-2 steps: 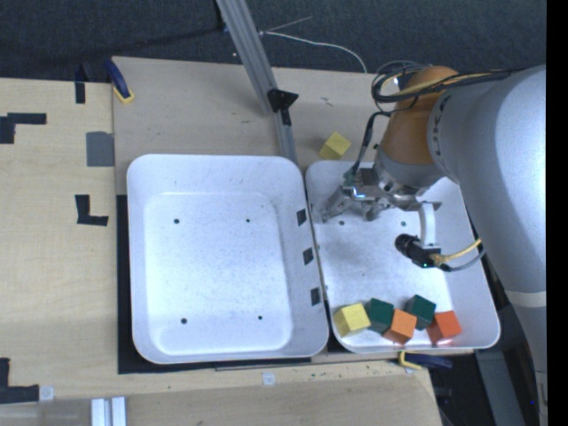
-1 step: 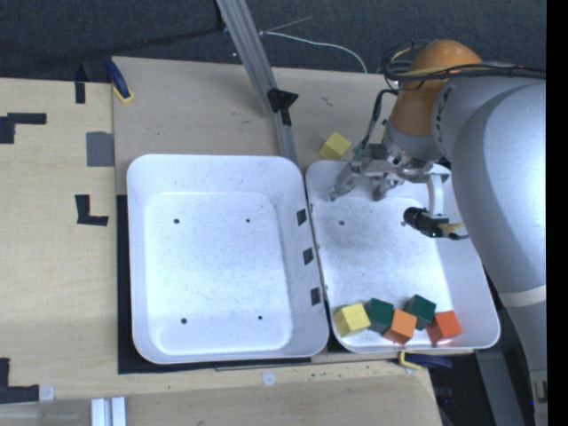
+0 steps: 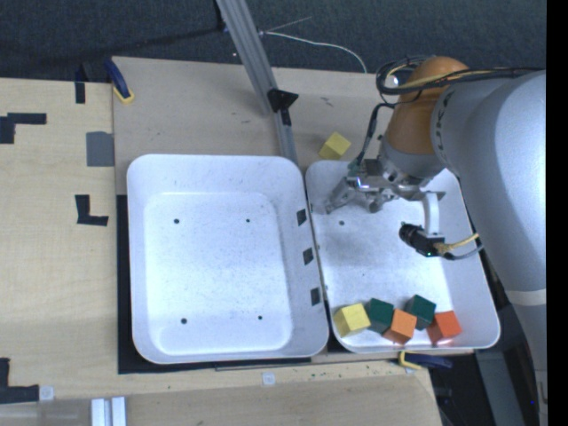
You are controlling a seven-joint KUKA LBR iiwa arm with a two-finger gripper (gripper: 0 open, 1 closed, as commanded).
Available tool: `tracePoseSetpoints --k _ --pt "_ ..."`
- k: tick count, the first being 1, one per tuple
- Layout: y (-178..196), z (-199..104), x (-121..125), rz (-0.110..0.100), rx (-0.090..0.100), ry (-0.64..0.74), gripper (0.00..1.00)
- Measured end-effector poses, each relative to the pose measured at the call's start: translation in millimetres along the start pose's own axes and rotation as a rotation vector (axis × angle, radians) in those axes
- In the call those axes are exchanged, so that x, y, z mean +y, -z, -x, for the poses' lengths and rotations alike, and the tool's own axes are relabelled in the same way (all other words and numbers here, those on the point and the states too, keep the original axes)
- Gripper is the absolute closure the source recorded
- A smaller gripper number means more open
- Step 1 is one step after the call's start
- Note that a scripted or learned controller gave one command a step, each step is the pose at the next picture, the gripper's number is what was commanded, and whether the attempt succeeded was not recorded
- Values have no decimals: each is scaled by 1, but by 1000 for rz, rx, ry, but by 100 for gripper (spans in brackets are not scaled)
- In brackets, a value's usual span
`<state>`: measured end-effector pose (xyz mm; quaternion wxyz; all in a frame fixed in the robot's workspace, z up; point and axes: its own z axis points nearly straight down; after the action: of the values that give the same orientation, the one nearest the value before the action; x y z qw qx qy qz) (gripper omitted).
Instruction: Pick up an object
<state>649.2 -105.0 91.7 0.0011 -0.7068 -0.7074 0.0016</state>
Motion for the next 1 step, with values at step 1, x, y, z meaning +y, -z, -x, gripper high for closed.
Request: tracePoseSetpoints --k 1 --pt "0 -14 -21 0 0 0 0"
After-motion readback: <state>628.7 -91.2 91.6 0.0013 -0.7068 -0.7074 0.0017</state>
